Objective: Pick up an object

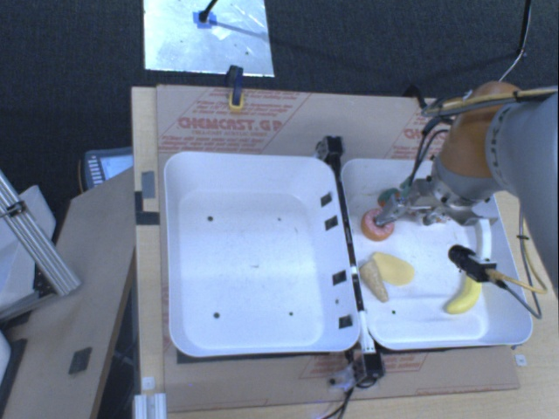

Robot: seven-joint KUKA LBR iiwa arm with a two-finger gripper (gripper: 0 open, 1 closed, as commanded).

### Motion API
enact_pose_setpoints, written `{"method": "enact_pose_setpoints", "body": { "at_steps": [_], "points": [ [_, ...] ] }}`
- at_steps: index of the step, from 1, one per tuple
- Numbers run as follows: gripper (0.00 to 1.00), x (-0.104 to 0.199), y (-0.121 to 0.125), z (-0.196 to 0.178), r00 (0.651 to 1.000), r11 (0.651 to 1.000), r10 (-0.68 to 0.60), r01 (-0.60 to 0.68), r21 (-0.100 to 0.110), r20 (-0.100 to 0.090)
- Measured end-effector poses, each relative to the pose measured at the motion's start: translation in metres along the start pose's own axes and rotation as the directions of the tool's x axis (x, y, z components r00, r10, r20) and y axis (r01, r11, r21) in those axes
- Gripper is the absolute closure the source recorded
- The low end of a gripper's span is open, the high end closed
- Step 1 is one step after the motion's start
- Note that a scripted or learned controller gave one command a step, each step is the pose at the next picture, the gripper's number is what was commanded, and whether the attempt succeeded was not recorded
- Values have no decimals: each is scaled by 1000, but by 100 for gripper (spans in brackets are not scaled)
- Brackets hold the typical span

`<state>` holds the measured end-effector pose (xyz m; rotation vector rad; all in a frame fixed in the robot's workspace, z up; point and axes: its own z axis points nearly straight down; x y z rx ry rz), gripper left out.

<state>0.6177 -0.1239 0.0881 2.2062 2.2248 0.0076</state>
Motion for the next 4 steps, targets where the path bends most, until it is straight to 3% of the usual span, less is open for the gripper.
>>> {"method": "enact_pose_setpoints", "body": {
  "at_steps": [1,2,3,4],
  "points": [
    [0,33,27,-1,1000,1000,3,-3,-1,13],
    [0,-14,31,1,1000,1000,7,-7,14,-18],
    [0,-23,24,2,1000,1000,-2,2,19,-17],
    [0,-35,25,3,1000,1000,-1,2,28,-28]
  ]
}}
